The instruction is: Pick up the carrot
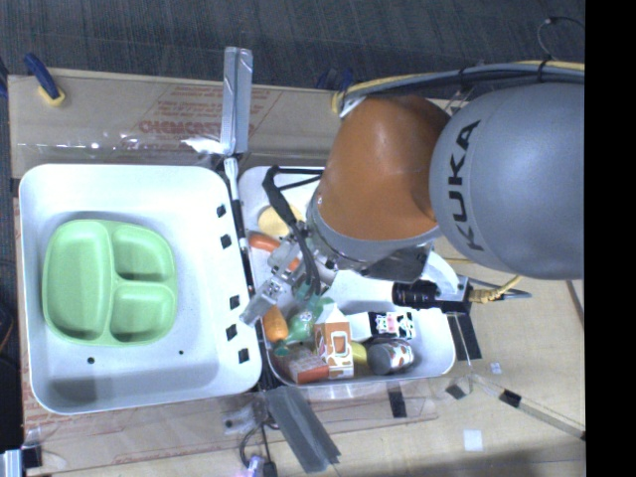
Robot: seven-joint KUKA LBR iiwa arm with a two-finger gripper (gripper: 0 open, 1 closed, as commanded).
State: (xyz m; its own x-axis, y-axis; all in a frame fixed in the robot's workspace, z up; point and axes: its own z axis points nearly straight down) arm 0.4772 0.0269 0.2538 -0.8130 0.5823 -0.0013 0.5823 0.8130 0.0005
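My hand (283,278) is down in the right bin (437,364), at its edge nearest the left bin (214,266); whether it is wide or narrow I cannot tell. The carrot (264,242) lies just above my hand, apart from it, close to the wall between the bins. Below my hand crowd an orange piece (275,326), a printed carton (334,350) and a dark can (390,357). My worry: closing here, I may catch the wrong thing or nudge the carrot against the wall, since the clutter sits so near.
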